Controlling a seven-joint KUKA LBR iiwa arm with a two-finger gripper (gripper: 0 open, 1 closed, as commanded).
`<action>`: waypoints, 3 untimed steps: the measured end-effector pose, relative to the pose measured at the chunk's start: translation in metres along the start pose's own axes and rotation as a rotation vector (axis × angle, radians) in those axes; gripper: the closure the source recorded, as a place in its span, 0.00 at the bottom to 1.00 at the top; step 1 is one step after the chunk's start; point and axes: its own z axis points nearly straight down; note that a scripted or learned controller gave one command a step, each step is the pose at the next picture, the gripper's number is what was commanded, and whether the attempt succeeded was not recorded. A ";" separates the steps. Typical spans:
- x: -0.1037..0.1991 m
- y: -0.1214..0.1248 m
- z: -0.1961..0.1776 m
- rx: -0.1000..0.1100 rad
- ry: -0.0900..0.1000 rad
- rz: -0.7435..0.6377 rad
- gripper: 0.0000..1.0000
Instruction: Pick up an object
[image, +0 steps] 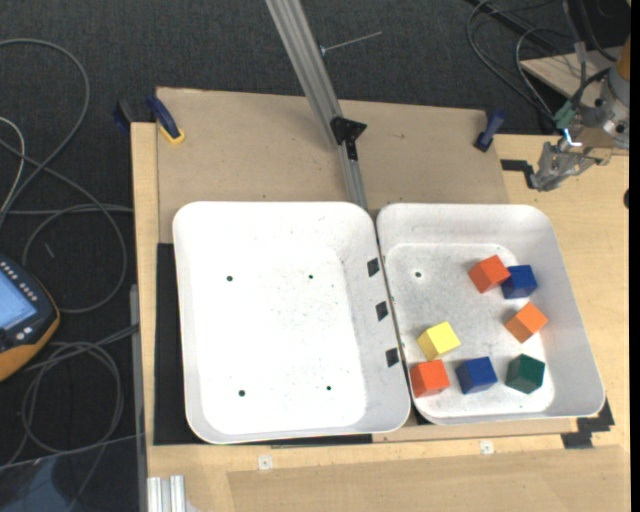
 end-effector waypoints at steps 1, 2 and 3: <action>0.055 -0.012 0.013 0.010 0.005 -0.003 1.00; 0.106 -0.021 0.026 0.011 0.005 -0.003 1.00; 0.154 -0.036 0.034 0.011 0.006 -0.003 1.00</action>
